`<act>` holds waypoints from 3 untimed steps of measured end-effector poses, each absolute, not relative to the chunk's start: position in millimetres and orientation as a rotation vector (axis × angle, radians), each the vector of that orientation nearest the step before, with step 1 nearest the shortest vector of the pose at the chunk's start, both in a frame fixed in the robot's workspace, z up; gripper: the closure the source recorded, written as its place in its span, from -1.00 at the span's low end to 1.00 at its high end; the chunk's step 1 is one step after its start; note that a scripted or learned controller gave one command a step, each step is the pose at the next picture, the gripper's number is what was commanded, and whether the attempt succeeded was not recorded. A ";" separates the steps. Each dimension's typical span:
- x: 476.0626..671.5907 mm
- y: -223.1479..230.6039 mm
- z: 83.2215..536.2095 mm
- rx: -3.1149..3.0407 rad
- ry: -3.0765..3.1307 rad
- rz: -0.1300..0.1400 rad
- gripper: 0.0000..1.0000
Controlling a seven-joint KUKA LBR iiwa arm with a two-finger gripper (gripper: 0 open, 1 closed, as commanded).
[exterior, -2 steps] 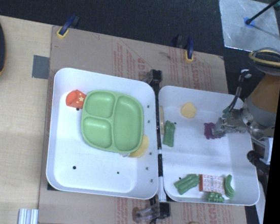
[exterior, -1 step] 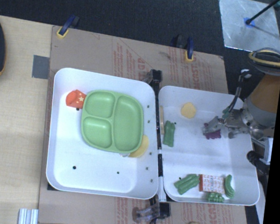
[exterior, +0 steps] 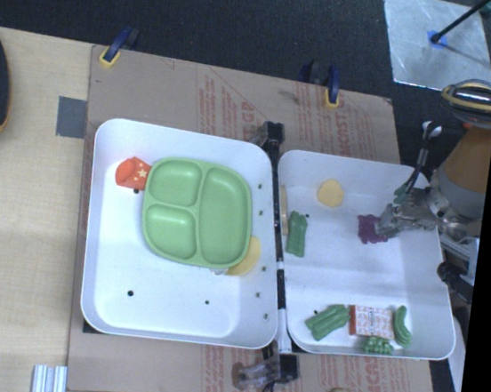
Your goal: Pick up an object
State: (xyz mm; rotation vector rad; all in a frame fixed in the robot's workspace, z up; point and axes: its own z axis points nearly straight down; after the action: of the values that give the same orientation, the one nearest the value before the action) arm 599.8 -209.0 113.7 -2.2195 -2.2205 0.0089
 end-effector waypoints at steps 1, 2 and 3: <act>599.7 -208.9 113.2 -2.219 -2.221 0.010 -1.00; 606.2 -200.9 91.4 -2.212 -2.226 0.006 -1.00; 606.3 -202.1 103.0 -2.211 -2.227 0.007 1.00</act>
State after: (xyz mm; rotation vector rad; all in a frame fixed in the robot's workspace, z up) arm 606.3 -202.1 103.0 -2.2108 -2.2270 0.0072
